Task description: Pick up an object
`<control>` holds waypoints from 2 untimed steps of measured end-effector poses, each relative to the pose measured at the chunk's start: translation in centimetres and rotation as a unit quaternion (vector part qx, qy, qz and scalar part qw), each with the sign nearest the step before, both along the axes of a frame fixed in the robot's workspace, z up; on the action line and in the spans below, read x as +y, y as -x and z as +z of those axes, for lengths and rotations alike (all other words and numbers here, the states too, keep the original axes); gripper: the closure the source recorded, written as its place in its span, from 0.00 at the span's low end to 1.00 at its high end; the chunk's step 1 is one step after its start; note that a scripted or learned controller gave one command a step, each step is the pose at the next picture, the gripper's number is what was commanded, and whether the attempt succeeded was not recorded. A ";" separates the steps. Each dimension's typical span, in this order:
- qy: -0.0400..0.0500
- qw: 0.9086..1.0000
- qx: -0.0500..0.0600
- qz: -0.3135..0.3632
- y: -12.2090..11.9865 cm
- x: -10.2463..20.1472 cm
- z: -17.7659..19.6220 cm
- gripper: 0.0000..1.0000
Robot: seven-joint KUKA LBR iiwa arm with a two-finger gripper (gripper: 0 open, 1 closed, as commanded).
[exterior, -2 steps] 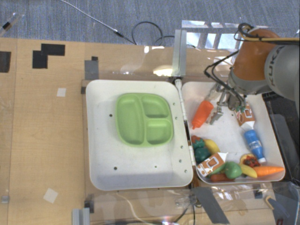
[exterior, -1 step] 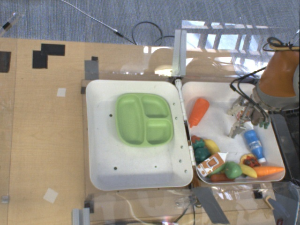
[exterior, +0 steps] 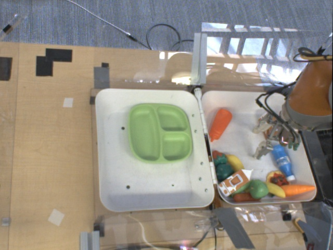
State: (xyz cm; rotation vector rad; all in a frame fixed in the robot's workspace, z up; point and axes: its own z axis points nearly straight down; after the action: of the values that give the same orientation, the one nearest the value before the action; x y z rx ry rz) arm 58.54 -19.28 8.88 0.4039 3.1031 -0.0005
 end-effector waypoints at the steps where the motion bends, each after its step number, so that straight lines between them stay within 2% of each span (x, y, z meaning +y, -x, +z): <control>1: 0.000 1.000 0.000 -0.006 0.8 0.6 0.0 0.00; 2: 0.001 0.999 0.000 0.039 -1.1 -1.1 0.0 0.00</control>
State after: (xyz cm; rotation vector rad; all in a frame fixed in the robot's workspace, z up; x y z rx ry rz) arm 59.61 -20.37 8.86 0.2825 3.1164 -0.0024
